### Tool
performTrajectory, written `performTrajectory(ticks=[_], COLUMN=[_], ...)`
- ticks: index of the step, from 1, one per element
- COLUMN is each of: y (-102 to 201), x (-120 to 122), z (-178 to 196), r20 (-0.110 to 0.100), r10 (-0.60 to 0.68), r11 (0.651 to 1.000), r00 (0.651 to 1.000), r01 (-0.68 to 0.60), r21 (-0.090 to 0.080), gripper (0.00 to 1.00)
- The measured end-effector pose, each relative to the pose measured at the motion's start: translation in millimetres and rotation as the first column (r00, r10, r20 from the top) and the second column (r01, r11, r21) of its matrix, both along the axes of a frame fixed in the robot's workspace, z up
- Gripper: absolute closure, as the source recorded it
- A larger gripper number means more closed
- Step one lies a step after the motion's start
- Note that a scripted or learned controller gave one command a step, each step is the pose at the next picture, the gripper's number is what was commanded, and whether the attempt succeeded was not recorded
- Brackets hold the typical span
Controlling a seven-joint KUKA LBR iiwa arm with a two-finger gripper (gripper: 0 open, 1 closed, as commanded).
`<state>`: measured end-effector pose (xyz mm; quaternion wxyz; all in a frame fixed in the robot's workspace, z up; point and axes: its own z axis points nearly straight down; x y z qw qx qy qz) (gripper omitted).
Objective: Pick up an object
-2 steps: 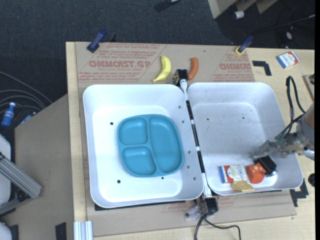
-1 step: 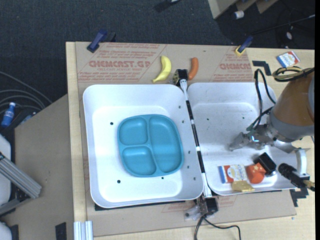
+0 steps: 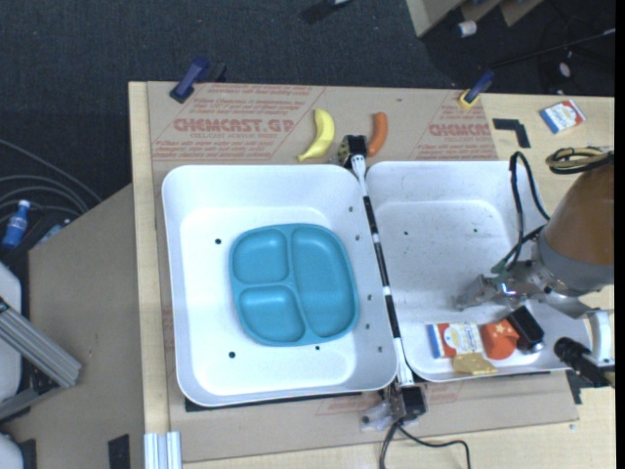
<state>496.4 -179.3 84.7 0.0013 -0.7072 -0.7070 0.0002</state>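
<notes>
The arm [image 3: 586,233] reaches into the right bin [image 3: 430,203] from the right. Its gripper [image 3: 522,311] hangs low over the bin's near edge; whether it is released or clenched cannot be told. Beneath it lie a red piece [image 3: 499,338], possibly a tomato, a small carton [image 3: 455,338] and a tan cracker [image 3: 474,364]. A blue divided plate [image 3: 293,283] sits in the left bin [image 3: 195,262].

- A robot lab or test cell: a plywood bench [image 3: 244,115] stamped with a supplier's name carries two white bins [image 3: 186,262].
- Blue clamps [image 3: 187,81] pin the board down.
- Loose cables [image 3: 39,179] trail over dark carpet [image 3: 146,18].
</notes>
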Motion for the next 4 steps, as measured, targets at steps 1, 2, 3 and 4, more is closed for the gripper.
performTrajectory(ticks=[1, 2, 3, 4], y=[0.3, 0.4, -11.1, -10.8], x=[0.3, 0.2, -17.9, -17.3], z=[9.4, 9.3, -0.5, 9.4], r20=[0.001, 0.001, 0.0, 0.002], r10=[0.0, 0.0, -0.001, -0.001], r11=[1.0, 1.0, 1.0, 1.0], r00=[1.0, 1.0, 1.0, 1.0], r01=[0.0, 0.0, 0.001, 0.001], r21=[0.0, 0.0, 0.0, -0.001], gripper=[1.0, 0.0, 0.0, 1.0])
